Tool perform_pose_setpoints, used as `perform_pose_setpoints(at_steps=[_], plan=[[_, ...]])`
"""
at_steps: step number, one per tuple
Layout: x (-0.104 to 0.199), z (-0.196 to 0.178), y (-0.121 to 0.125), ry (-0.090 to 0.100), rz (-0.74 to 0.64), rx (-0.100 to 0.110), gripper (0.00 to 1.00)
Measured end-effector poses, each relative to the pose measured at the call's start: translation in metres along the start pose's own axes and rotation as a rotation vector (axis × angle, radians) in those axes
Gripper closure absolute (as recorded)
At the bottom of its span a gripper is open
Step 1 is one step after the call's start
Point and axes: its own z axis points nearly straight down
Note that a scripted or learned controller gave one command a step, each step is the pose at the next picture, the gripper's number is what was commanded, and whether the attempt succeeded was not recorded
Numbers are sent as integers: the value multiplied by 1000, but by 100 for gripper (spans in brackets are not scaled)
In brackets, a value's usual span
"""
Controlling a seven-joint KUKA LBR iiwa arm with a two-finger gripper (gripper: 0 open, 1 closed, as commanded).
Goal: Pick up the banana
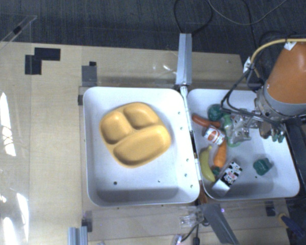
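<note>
The banana (pixel 206 165), yellow with a greenish tint, lies along the left wall of the right bin (pixel 280 185), near the front. An orange carrot (pixel 220 155) leans against its right side. My gripper (pixel 238 130) hangs over the middle of the right bin, up and to the right of the banana and apart from it. Its metal fingers sit above a green object (pixel 227 122).
The left bin (pixel 94 185) holds a yellow three-part plate (pixel 135 133). In the right bin lie a second carrot (pixel 201 120), a small red-and-white can (pixel 213 135), a black-and-white box (pixel 229 174) and a dark green piece (pixel 262 166). Cables trail behind the bins.
</note>
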Motion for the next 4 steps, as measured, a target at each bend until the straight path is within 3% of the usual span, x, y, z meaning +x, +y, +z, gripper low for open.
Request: perform_pose_setpoints(at_steps=[1,2,3,4], plan=[[0,0,0,0,1,0,0],[-1,32,90,2,-248,-3,0],[1,54,5,1,-287,-1,0],[-34,127,10,-9,-488,2,0]])
